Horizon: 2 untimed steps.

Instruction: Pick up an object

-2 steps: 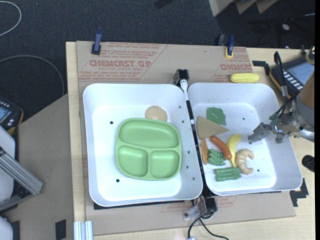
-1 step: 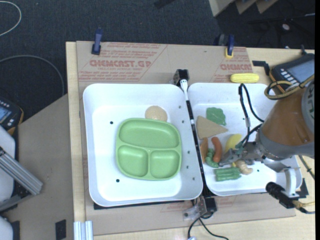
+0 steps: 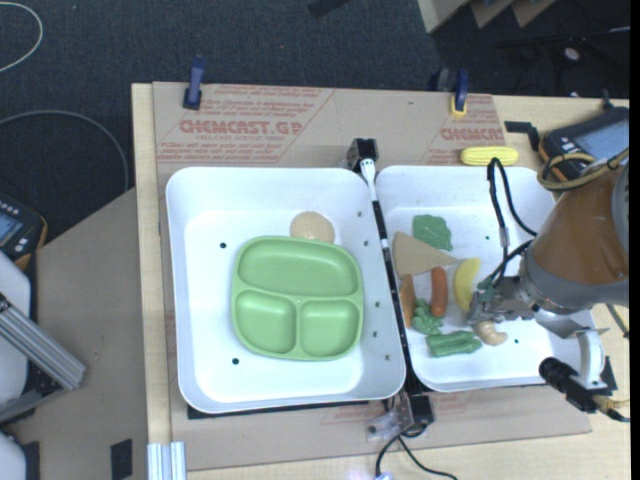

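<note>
The right bin [image 3: 520, 366] holds several toy foods: a green leafy piece [image 3: 432, 231], a tan wedge [image 3: 416, 255], a yellow piece [image 3: 466, 279], an orange-red sausage [image 3: 439, 288], a carrot [image 3: 407, 298], a green pod [image 3: 452, 344] and a beige piece [image 3: 491, 334]. My gripper [image 3: 490, 311] is down in this bin, just above the beige piece and right of the yellow piece. The arm's body hides its fingers.
The left bin [image 3: 190, 268] holds a green divided plate [image 3: 297, 297] with a beige round object [image 3: 313, 228] behind it. A black divider [image 3: 380, 238] runs between the bins. Cables and a yellow tag [image 3: 489, 155] lie at the right bin's far edge.
</note>
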Each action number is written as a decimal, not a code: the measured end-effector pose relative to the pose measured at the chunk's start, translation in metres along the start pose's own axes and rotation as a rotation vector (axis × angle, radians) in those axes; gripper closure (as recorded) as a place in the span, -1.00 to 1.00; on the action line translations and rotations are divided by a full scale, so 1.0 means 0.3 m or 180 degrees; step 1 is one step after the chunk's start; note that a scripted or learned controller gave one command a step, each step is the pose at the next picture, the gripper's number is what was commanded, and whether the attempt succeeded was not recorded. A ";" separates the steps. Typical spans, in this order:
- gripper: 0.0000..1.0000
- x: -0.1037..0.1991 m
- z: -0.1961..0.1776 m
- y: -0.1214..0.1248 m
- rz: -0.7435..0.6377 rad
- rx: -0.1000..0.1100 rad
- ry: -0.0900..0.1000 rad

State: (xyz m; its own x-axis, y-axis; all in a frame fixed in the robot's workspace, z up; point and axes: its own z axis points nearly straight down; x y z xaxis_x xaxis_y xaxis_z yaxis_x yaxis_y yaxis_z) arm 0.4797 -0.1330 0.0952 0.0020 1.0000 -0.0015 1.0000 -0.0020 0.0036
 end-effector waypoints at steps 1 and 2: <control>1.00 0.095 -0.175 0.002 -0.0017 -0.0006 0.0003; 1.00 0.299 -0.682 0.011 -0.0035 -0.0048 0.0012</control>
State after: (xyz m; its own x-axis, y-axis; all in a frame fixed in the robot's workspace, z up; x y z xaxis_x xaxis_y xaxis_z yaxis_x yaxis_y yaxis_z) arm 0.4825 -0.0429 0.2997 -0.0091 1.0000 0.0021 0.9998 0.0090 0.0188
